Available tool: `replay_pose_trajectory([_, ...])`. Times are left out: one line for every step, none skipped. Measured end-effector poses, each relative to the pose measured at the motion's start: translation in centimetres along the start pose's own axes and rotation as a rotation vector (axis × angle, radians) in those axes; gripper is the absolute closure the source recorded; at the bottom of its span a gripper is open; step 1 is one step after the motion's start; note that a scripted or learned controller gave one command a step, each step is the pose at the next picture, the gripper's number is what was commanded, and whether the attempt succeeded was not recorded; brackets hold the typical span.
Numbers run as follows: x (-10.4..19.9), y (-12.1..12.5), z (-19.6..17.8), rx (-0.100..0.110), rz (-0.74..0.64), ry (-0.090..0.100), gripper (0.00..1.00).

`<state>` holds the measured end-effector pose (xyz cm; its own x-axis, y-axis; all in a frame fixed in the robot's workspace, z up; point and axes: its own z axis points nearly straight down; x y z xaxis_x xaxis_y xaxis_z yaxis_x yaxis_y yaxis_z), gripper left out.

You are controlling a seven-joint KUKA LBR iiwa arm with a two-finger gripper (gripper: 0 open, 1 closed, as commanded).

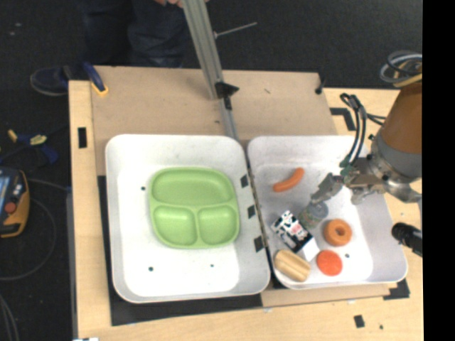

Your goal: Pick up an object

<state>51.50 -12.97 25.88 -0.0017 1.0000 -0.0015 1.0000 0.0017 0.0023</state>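
- Bench: tan wooden board (163, 105) on dark floor; two shallow white plastic bins.
- Two-finger gripper (320, 203): over right bin (370, 261), finger state cannot be told.
- Orange ring doughnut (338, 232): just right of gripper.
- Green divided plastic tray (193, 206): left bin (128, 261), well left of gripper.

Arm (404, 130) enters from right, wrist angled down-left, gripper (318, 203) low.

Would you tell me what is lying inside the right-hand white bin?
Right bin: hot dog, donut, orange ball, bread roll, black-and-white toy. The gripper covers a greyish item beneath.
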Motion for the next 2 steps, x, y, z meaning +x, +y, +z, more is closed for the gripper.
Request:
replay_pose_trajectory([-0.5, 0.8, 4.7, 0.004, 0.002, 0.000, 0.00])
replay_pose_trajectory([0.2, 0.7, 9.3, 0.005, 0.002, 0.001, 0.00])
